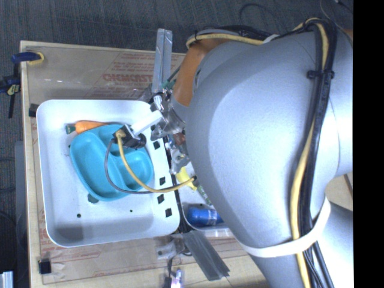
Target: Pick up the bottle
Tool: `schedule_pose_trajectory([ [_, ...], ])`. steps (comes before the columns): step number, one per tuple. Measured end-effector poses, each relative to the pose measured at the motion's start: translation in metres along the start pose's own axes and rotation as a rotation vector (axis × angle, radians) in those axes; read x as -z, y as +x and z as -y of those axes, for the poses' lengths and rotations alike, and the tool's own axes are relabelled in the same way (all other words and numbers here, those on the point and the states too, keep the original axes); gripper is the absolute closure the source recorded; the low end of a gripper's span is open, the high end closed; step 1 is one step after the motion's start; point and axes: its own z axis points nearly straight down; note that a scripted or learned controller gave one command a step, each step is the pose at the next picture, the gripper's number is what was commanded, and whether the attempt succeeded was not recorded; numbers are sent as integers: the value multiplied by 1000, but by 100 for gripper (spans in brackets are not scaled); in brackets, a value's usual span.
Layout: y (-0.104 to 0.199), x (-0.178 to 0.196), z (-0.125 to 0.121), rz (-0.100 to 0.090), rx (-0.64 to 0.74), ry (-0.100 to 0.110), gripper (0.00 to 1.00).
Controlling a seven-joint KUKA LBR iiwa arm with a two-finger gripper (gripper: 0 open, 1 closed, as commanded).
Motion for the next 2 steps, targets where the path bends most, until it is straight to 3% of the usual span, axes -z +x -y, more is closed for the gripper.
schedule_pose_trajectory([
  [1, -1, -29, 79, -3, -90, -2, 0],
  [2, 23, 187, 104, -3, 186, -4, 0],
])
